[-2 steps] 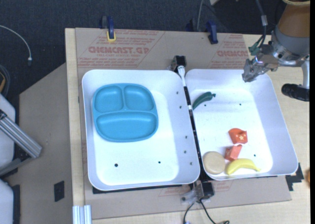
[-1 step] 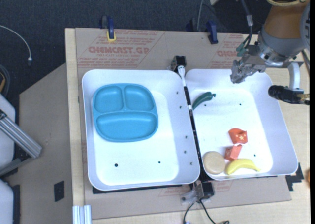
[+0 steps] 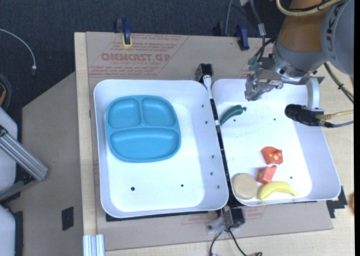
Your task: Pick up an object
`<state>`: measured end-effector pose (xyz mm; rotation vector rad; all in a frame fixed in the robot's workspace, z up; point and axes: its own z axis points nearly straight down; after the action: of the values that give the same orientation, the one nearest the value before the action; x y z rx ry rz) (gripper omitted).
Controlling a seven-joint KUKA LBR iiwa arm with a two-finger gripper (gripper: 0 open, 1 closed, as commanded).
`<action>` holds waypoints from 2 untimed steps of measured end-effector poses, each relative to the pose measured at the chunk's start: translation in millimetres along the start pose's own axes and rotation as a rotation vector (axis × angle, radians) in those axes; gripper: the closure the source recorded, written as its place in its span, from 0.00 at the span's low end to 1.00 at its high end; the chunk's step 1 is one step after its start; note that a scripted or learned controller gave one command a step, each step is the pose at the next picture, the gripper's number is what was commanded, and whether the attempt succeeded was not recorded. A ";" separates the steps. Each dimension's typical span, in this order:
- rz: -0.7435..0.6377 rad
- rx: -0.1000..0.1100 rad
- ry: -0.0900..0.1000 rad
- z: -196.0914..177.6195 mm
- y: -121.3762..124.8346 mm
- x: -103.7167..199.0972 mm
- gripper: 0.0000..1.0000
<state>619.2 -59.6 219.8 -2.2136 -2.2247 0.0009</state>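
Bench board (image 3: 140, 52), upper centre of frame: red print reading roughly "CHEMCAST GP".

Left bin (image 3: 112, 193): blue divided plate (image 3: 143, 128), three compartments.

Right bin (image 3: 315, 153): green item (image 3: 232, 113) at upper left; red piece (image 3: 271, 154) mid-right; orange-red block (image 3: 267, 174), tan round piece (image 3: 244, 185), yellow banana (image 3: 275, 191) clustered at lower edge.

Gripper (image 3: 256, 88): over right bin's upper part, above-right of the green item, nothing between its fingers; gap not discernible.
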 end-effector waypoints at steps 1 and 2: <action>-0.001 -0.001 0.001 -9.8 -19.7 55.7 1.00; 0.001 0.000 -0.001 -12.0 -35.7 96.8 1.00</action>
<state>583.0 37.0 232.1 -2.2151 -2.2239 0.0014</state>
